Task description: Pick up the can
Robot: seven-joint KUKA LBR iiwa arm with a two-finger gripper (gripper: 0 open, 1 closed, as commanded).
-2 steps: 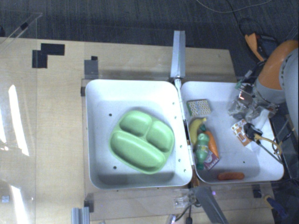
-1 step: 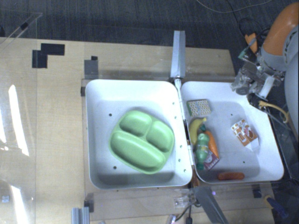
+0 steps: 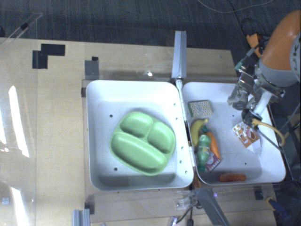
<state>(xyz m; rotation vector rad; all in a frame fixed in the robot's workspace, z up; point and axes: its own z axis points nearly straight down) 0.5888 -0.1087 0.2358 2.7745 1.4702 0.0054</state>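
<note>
Can: green, lying on its side in the right-hand bin near the divider, squeezed between a banana and a carrot. We find its label too blurred to read. The left-hand bin holds a green divided plate. The arm comes in over the right bin's far corner. The gripper hangs there, well apart from the can, and we cannot tell if it is apart or together. We also see:
- a speckled sponge
- an orange-white packet, print unreadable
- a dark red packet by the can's near end
- a red sausage
</note>
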